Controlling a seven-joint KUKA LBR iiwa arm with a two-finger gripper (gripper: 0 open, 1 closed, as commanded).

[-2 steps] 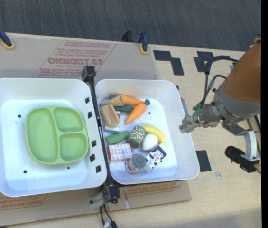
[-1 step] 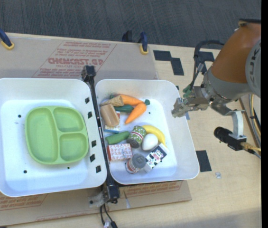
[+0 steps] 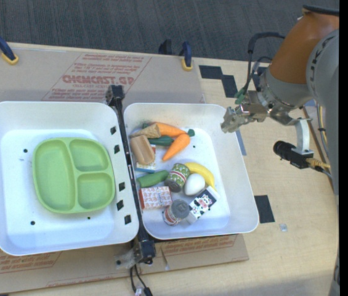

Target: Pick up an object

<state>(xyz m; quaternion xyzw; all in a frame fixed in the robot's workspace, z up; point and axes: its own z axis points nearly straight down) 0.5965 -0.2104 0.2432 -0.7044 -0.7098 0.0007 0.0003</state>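
The right bin [image 3: 235, 184] holds a heap of toy food: two carrots [image 3: 177, 142], a bread piece [image 3: 141, 149], a green pickle [image 3: 153, 179], a banana [image 3: 202, 172], a white egg [image 3: 194, 184], a small can [image 3: 177, 177], a red-and-white packet [image 3: 155, 197] and a black-and-white carton [image 3: 202, 205]. My gripper [image 3: 230, 121] hangs just outside the bin's upper right rim, above the bench and apart from every object. Nothing shows between its tips.
The left bin [image 3: 7, 165] carries a green three-compartment plate [image 3: 74, 174]. A black divider bar [image 3: 124, 165] with clamps runs between the bins. Blue clamps [image 3: 186, 54] grip the cardboard's far edge. Black tape marks [image 3: 263, 208] lie on the bench to the right.
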